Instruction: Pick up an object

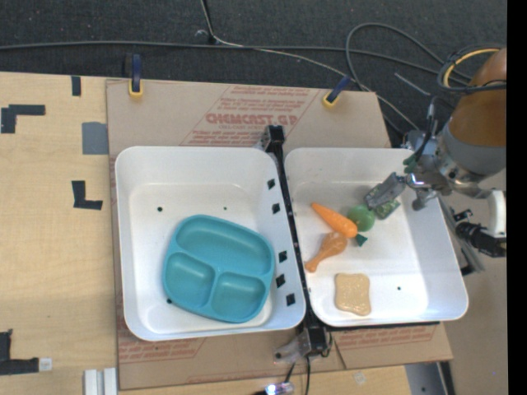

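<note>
Cardboard-topped bench [247, 118] (black carpet [247, 11] behind).

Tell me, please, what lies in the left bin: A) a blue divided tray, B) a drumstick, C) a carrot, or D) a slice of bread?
A: the blue tray lies alone in the left bin, while the carrot, drumstick and bread all lie in the right bin.
</note>
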Robot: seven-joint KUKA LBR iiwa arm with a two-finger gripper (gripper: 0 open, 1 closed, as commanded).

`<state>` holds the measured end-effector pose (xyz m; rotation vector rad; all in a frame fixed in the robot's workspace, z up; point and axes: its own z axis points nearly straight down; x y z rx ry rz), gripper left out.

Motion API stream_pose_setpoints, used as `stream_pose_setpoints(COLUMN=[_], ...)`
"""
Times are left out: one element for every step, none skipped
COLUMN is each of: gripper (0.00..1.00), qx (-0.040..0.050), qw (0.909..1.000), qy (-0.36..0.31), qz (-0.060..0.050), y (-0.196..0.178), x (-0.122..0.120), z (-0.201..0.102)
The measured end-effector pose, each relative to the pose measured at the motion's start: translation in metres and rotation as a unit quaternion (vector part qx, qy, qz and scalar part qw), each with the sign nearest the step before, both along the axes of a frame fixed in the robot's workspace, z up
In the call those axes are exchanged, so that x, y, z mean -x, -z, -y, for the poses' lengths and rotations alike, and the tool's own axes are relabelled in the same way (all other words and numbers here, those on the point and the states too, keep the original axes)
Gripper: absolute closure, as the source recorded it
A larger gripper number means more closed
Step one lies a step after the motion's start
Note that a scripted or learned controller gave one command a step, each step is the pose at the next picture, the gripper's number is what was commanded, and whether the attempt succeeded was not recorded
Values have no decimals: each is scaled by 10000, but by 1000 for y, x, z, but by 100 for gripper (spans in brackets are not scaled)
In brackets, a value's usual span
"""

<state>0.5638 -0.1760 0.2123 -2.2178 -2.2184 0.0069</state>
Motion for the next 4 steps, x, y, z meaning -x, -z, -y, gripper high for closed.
stream_pose_setpoints(gripper=[0, 0, 100, 100], qx=[-1, 0, 2, 6], qw=[10000, 10000, 10000, 10000], qy=[-3, -3, -9, -9], qz=[5, 3, 19, 50], y=[48, 91, 79, 33], x=[8, 10, 9, 5], z=[-5, -5, -5, -14])
